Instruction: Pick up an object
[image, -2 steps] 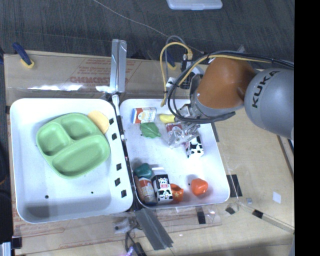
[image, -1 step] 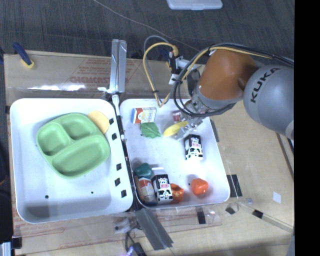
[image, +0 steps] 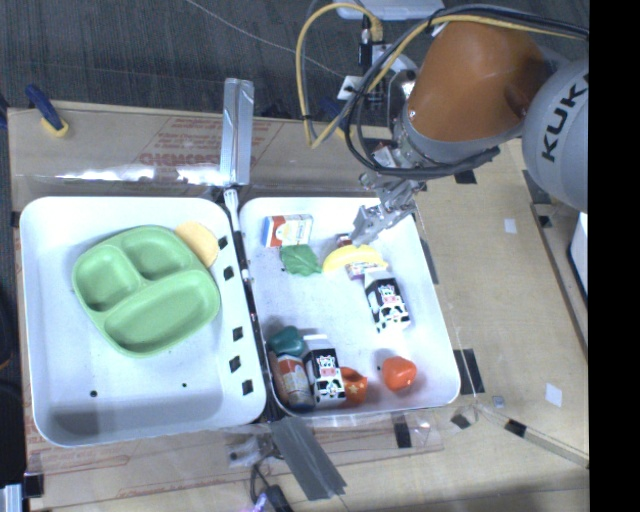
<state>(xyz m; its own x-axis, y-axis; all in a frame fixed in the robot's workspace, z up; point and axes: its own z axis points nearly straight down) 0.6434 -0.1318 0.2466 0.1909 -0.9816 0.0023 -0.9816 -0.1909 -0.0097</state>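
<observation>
My gripper (image: 372, 222) hangs over the back of the right bin (image: 430, 300), its fingers pointing down and left, just above the yellow banana (image: 352, 260). A narrow gap shows between the fingers and nothing sits in it. Beside the banana lie a green leafy piece (image: 300, 260) and a small carton (image: 288, 230). A cow-print milk carton (image: 387, 304) lies mid-bin. At the front sit a red tomato-like piece (image: 399, 373), a second cow-print carton (image: 324, 372), an orange item (image: 353, 385) and a bottle with a teal cap (image: 287, 362).
The left bin (image: 50, 400) holds a green divided plate (image: 147, 288) with a yellow piece (image: 199, 241) at its back right corner. A metal divider (image: 237, 130) stands between the bins at the back. Cables loop above the wrist.
</observation>
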